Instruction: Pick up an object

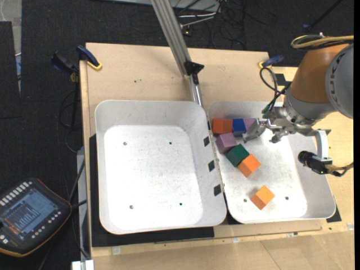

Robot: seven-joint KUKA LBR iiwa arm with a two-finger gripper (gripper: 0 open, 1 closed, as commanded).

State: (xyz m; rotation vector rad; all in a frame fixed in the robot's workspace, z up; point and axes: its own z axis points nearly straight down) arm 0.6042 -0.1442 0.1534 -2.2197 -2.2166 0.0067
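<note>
The right bin [315, 204] holds several blocks. Along its far left wall lie a red-orange block [221, 126], a blue block [239, 125] and a purple block [226, 142]. A green block [237, 153] touches an orange block [249, 165] near the middle, and another orange block [262, 197] lies alone toward the front. My gripper [265, 135] hangs low over the bin's far side, just right of the blue block. It is open, its fingers spread apart with only bin floor between them.
The left bin [112, 114] sits beside the right one. A slanted metal pole [171, 30] ends at the bins' shared far corner. Blue-and-yellow clamps [87, 57] grip the bench's back edge. A teach pendant [28, 215] lies at the lower left.
</note>
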